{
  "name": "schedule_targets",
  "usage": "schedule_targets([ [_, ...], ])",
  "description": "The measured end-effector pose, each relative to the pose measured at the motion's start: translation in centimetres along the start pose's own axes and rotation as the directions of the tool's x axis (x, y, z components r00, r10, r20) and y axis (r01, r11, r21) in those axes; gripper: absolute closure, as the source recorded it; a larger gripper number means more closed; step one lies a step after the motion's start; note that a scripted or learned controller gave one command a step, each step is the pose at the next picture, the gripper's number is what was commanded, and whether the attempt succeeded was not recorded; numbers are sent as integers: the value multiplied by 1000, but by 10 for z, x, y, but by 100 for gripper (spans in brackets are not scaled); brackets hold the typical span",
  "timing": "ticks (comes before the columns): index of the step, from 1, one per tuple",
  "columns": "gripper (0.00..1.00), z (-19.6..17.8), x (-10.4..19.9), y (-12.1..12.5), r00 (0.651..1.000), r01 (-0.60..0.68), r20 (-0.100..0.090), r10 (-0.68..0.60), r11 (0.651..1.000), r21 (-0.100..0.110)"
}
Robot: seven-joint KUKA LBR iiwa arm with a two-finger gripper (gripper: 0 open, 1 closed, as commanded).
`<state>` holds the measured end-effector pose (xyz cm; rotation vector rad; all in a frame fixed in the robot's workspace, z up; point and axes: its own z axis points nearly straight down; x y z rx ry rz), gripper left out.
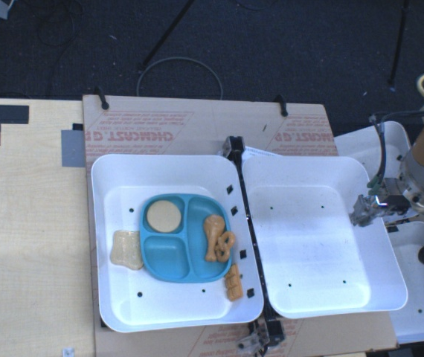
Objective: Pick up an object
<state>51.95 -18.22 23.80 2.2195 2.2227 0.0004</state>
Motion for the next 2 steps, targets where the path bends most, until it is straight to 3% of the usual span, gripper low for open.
schedule_targets([
  [2,100,3,115,-14,1000,3,-3,-3,1000,6],
])
